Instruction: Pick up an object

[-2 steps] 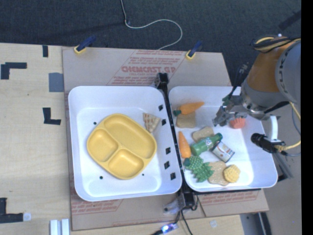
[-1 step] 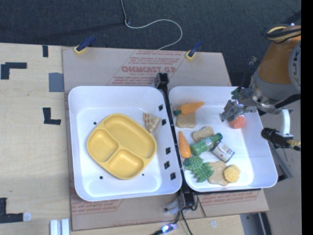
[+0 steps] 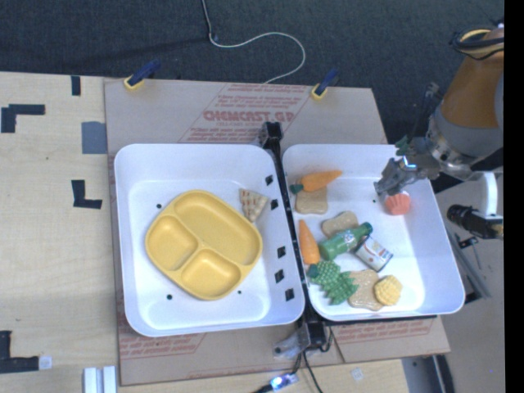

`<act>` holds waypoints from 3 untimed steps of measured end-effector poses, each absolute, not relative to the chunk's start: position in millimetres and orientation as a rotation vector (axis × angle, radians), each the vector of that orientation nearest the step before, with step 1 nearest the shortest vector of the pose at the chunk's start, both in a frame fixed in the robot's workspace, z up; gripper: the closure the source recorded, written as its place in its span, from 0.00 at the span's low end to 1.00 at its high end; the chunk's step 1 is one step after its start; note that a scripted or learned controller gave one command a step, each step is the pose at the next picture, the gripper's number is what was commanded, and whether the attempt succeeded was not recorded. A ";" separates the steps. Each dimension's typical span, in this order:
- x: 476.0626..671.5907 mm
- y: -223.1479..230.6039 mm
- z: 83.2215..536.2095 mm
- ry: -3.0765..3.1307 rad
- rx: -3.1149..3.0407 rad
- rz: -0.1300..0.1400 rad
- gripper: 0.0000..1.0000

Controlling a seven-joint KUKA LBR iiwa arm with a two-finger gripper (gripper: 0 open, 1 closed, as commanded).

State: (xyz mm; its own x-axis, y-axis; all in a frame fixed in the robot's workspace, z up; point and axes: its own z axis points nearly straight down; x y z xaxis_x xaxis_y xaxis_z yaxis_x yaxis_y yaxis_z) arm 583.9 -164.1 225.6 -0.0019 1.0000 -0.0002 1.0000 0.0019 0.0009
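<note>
While the arm [image 3: 471, 97] reaches in over the right bin [image 3: 434, 252], its gripper [image 3: 395, 178] hangs just beside a small red fruit [image 3: 398, 204] (whether the fingers are open or closed, I cannot tell), which lies at the bin's far right.

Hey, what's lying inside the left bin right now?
The left bin holds a yellow divided tray and, touching its upper right corner, a small tan wedge-shaped toy. The tray's compartments look bare; whatever lies beneath the tray is covered.
</note>
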 end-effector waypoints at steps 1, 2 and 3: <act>606.4 -115.6 217.4 2.228 2.215 0.000 1.00; 637.9 -73.1 210.7 2.228 2.216 0.000 1.00; 658.6 -43.6 215.6 2.226 2.218 0.000 1.00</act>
State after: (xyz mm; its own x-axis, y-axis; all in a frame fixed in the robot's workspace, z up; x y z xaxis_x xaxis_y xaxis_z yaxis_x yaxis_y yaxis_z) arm 658.6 -43.6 215.6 -0.0034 1.0000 0.0005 1.0000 0.0034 -0.0004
